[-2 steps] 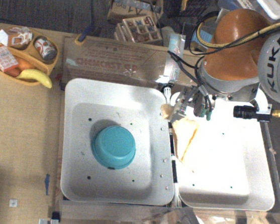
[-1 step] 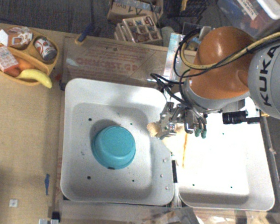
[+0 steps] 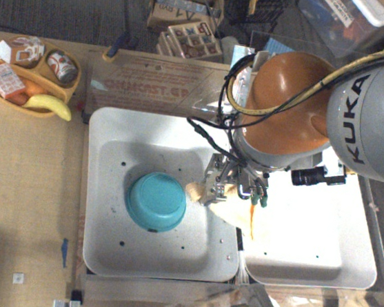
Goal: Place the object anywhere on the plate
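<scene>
Wooden bench (image 3: 28, 185) runs under both bins, with a yellow tray of toy food (image 3: 27, 80) at its far left corner and cardboard boxes on the floor beyond. Moving right, the left bin (image 3: 110, 139) holds a teal plate (image 3: 157, 201), round and domed, lying near the bin's middle with bare white floor all around it. Just beside the plate's right edge sits a small tan object (image 3: 195, 191), close to the rim and seemingly not on it. Next comes the end effector (image 3: 233, 188), hanging over the left bin's right side, near the seam with the right bin (image 3: 321, 235). The tan object lies at its lower left, but the wrist hardware and cables crowd the view, so I cannot tell whether the fingers are apart, together, or clamped on anything. A thin orange sliver (image 3: 251, 219) shows below it, over the seam.

Judging by this, the placing is not done: nothing rests on the plate. What remains is a short carry leftward over the plate and a release.
</scene>
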`<action>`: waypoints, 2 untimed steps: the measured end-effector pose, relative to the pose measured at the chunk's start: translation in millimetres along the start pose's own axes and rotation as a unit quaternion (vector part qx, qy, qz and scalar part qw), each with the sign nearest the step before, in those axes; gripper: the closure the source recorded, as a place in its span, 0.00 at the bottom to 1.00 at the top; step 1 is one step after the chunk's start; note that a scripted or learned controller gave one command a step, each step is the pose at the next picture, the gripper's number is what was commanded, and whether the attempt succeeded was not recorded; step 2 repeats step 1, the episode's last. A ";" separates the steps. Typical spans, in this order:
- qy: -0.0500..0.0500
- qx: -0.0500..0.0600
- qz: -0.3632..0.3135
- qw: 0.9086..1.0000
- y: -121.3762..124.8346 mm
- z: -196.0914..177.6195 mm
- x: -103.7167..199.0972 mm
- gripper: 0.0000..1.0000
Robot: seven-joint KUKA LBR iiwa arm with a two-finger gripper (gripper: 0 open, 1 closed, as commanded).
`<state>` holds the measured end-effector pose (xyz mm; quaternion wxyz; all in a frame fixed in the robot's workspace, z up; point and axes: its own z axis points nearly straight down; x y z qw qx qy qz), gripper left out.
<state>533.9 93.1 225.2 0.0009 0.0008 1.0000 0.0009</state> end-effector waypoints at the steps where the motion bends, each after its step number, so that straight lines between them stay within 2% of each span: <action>1: 0.000 0.000 0.000 1.000 -0.2 -0.2 -0.1 0.00; 2: 0.000 0.000 0.000 1.000 -0.2 -0.2 -0.1 0.00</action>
